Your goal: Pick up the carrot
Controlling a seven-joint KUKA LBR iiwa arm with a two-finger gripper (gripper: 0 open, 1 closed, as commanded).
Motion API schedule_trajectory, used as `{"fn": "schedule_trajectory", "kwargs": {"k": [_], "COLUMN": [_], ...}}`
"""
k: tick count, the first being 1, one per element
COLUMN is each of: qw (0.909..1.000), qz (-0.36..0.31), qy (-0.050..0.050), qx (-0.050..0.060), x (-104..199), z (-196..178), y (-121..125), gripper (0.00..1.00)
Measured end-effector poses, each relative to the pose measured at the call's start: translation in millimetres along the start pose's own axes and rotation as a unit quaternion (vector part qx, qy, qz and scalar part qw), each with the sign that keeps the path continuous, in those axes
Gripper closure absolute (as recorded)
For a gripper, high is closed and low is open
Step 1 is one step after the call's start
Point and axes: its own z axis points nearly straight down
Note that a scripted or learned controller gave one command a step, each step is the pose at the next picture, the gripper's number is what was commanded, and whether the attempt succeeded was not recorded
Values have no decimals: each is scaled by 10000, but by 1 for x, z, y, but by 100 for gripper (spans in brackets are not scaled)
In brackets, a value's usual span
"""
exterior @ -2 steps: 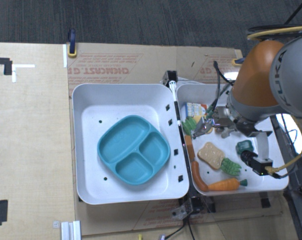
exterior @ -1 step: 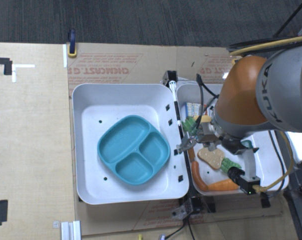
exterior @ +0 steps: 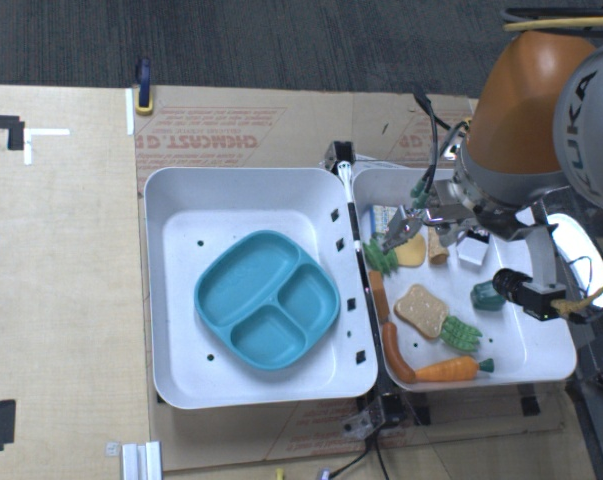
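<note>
- Orange toy carrot with green stub top (exterior: 447,370): lying flat along the near edge of the right white bin (exterior: 541,353), towards its near-left corner, green end pointing right.
- Tapered tip touching or just beside a curved orange-red sausage-like piece (exterior: 392,353) hugging the bin's left wall; cannot tell if overlapping.
- Just behind the carrot: tan toast-shaped slice (exterior: 421,310) and green leafy piece (exterior: 461,334), close but apparently apart from it.
- Likely moulded plastic play food: light, stiff, smooth and a bit slippery, prone to rolling on its round body; not fragile by the look of it.
- Best hold judged at the thicker mid-to-right part of the body, fingers across the short axis; thin tip likely to squirt out.
- Near wall crowds one side, so little room for a finger there; risk of nudging instead of gripping.
- Two-finger gripper (exterior: 406,226) at the far-left part of the right bin, above a green leafy toy (exterior: 380,257) and yellow piece (exterior: 411,254), well apart from the carrot.
- Jaws appear parted, nothing seen between them.
- Teal three-compartment plate (exterior: 268,298) in the left white bin (exterior: 171,268), not involved.
</note>
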Motion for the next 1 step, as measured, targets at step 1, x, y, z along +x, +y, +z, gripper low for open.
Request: {"fn": "schedule_trajectory", "kwargs": {"k": [1], "qw": [9989], "qz": [-478], "qy": [10], "qx": [17], "x": [-13], "z": [72], "y": [-23], "gripper": [0]}}
